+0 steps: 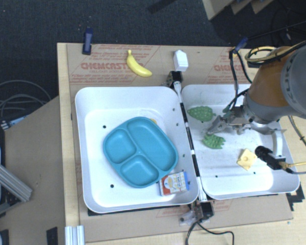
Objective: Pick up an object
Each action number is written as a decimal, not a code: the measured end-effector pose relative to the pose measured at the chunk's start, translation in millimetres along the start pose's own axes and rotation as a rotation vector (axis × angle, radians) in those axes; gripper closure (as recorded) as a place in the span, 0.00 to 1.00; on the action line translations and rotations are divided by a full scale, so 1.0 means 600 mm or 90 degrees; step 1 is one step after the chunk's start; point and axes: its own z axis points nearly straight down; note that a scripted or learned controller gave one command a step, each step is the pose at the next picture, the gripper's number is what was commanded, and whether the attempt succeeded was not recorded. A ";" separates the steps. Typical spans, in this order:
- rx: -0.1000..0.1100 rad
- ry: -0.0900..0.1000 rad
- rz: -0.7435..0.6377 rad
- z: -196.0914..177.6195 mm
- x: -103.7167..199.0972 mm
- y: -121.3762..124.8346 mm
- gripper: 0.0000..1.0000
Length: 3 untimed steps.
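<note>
In the right bin [234, 188] my gripper [217, 128] hangs low between two green leafy pieces. One green piece [200, 113] lies just up and left of it, and the other [214, 142] lies just below it, close to or touching the tip. A yellow cheese wedge [247, 160] rests further right, under the arm's wrist. The left bin [92, 106] holds a blue divided plate [139, 151] and a small red-and-white carton [174, 182] at its lower right corner. Nothing is visibly held.
A yellow banana [137, 65], a white block [181, 60] and a small blue item [87, 41] lie on the cardboard bench behind the bins. Cables run over the right bin's back corner. A black part [268, 157] sticks out beside the cheese.
</note>
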 end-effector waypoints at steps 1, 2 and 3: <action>0.007 0.000 0.000 0.027 0.049 0.051 0.00; 0.009 0.001 0.001 0.026 0.038 -0.030 0.00; 0.010 0.001 0.001 0.026 0.046 -0.037 0.00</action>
